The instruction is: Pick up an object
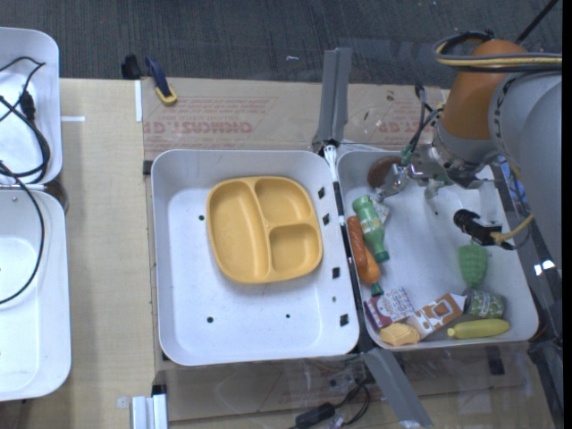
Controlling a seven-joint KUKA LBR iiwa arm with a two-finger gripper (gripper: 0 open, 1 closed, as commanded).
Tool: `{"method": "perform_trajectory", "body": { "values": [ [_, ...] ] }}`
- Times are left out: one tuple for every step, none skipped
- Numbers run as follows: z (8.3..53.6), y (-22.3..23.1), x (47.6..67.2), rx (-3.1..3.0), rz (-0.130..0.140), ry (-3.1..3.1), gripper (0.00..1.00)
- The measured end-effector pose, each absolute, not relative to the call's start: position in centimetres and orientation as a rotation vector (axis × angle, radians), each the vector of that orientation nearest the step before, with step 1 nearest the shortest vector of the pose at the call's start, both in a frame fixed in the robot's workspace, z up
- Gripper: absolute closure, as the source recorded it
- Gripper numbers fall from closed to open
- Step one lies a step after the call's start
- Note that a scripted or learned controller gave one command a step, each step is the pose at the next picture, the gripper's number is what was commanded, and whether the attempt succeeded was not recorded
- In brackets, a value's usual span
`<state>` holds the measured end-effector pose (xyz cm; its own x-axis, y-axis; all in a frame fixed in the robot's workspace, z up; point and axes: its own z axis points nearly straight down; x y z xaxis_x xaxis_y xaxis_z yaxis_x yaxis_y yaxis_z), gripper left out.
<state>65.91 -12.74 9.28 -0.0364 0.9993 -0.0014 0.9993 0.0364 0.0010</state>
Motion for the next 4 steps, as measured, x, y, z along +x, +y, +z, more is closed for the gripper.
{"method": "perform_trajectory", "body": {
  "values": [
    [9.3,-9.5,66.0,2.152,0.001,2.285,0.00],
    [9.3,-10.5,65.3,1.692,0.001,2.644,0.00],
    [10.4,-10.6,65.3,1.698,0.003,2.637,1.00],
    [10.3,-10.6,65.3,1.697,0.003,2.637,0.00]
  ]
}}
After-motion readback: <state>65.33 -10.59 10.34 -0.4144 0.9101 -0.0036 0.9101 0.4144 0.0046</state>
